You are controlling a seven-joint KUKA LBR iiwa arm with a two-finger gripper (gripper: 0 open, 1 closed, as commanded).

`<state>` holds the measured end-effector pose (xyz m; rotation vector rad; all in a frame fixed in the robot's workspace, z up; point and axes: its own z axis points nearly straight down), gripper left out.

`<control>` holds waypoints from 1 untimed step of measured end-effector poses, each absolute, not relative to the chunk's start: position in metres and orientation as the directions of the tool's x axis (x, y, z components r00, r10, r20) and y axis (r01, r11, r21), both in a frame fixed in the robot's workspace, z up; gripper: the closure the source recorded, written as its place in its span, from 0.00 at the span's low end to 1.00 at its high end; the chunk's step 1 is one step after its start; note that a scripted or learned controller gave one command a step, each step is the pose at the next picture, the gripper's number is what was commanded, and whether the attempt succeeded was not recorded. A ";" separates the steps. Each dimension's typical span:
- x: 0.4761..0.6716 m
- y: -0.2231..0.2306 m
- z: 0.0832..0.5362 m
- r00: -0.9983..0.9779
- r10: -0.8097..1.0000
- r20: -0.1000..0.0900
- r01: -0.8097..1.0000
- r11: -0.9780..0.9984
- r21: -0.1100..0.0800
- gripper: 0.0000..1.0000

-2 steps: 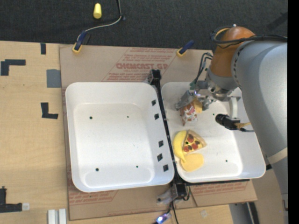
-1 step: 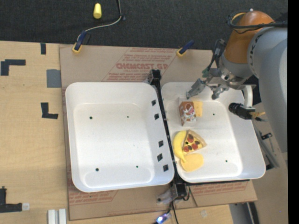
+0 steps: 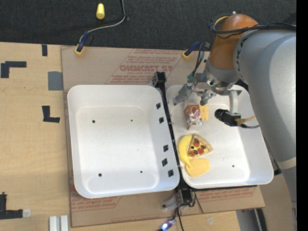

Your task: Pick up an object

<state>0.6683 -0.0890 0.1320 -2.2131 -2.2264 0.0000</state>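
Observation:
My gripper (image 3: 193, 98) hangs over the back of the right bin (image 3: 250, 170), open, its two grey fingers (image 3: 181, 96) spread wide with nothing between them. Just in front of it a small red and white carton (image 3: 193, 116) stands on the bin floor, with a yellow block (image 3: 205, 112) touching its right side. Nearer the front lie a toy pizza slice (image 3: 199, 146), a yellow banana (image 3: 184, 149) curved along its left edge, and a flat yellow oval piece (image 3: 198, 167).
The left bin (image 3: 82, 129) sits beside the right one, with black clips (image 3: 166, 148) along the shared wall. Both rest on a cardboard sheet (image 3: 139, 64). A yellow peg (image 3: 99, 11) and a cable lie on the dark surface behind.

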 end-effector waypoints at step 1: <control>0.668 -0.093 0.133 -0.002 1.000 -0.001 1.000 0.002 -0.001 0.00</control>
